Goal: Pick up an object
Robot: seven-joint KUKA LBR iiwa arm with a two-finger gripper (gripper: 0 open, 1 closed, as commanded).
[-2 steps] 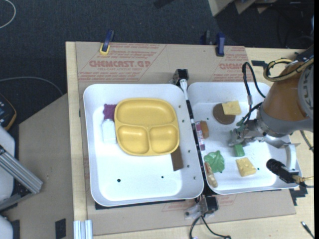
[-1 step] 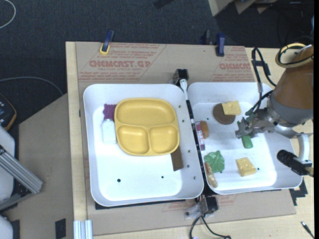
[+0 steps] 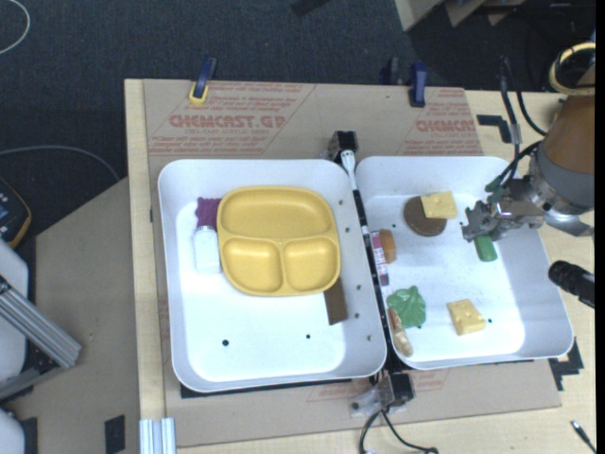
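The arm comes in from three o'clock and its gripper (image 3: 484, 227) hangs over the right bin (image 3: 529, 334), with a small green object (image 3: 486, 249) showing just below it – whether the claw is open, closed or pinching that green piece I cannot tell from here. Around the same bin lie a brown round piece (image 3: 423, 218) with a yellow block (image 3: 438, 204) touching it at eleven o'clock, a green leafy toy (image 3: 407, 305) at seven and another yellow block (image 3: 467, 317) at six. In the left bin (image 3: 265, 357) a yellow divided plate (image 3: 279, 238) sits toward twelve o'clock – a purple item (image 3: 207, 211) and a white one (image 3: 205, 250) at its nine o'clock edge, a brown strip (image 3: 335, 304) at five.
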